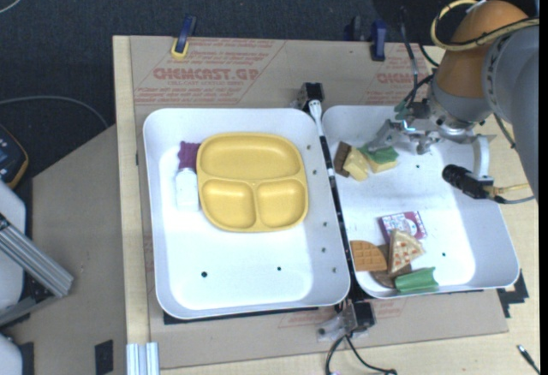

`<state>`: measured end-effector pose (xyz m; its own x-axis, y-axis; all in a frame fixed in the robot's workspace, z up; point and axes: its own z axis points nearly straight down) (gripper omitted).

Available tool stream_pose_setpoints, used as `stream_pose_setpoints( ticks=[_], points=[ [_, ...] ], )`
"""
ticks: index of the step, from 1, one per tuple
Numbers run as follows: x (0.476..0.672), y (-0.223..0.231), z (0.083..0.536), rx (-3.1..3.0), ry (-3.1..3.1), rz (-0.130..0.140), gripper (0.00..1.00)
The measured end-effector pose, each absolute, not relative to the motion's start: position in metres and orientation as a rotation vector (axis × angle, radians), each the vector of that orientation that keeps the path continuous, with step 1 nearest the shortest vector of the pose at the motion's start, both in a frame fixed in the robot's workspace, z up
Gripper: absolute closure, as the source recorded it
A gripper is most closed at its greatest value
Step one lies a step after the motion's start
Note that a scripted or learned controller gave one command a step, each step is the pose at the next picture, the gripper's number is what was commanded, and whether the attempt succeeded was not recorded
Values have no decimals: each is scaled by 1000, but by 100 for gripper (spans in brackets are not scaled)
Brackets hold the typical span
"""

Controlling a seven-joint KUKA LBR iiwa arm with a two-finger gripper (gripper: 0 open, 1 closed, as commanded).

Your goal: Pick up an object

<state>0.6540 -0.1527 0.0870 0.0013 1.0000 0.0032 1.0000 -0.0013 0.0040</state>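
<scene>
My gripper hangs low over the far part of the right bin, under the grey arm with its orange band. Just to its left lie a green and yellow piece, a pale yellow block and a brown piece, close together. The green piece lies right beside the gripper's tip; I cannot tell whether they touch. Nearer the front of this bin are a purple packet, a pizza slice toy, a brown waffle-like piece and a green piece.
The left bin holds a yellow divided plate, with a purple item and a small white bottle at its left. A black cable end from the arm hangs over the right bin's right side.
</scene>
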Motion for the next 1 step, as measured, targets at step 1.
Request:
stream_pose_setpoints(
  ticks=[1],
  points=[
    [657, -153, 89, 2216, 2218, 9, 0]
  ],
)
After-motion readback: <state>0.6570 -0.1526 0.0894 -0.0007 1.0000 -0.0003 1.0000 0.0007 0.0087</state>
